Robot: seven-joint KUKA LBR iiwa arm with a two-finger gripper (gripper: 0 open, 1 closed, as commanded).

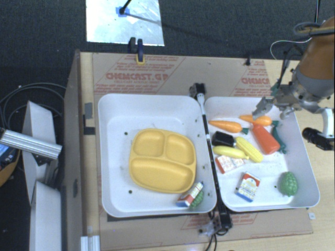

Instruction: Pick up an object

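Your claw [276, 106] hangs over right white bin [306, 156], upper edge, fingers spread apart, gripping nothing. Small orange plastic carrot [257, 121] lies just below it. Red-orange bottle-shaped toy [266, 139] beside that. Yellow compartment plate [162, 160] in left bin [118, 119].

Even, fairly bright light falls from above onto my worktop [157, 69]. The white bins [112, 140] look slightly washed out, with soft, short shadows. A foil sheet [123, 14] at the top glares. The picture is grainy and mildly soft throughout.
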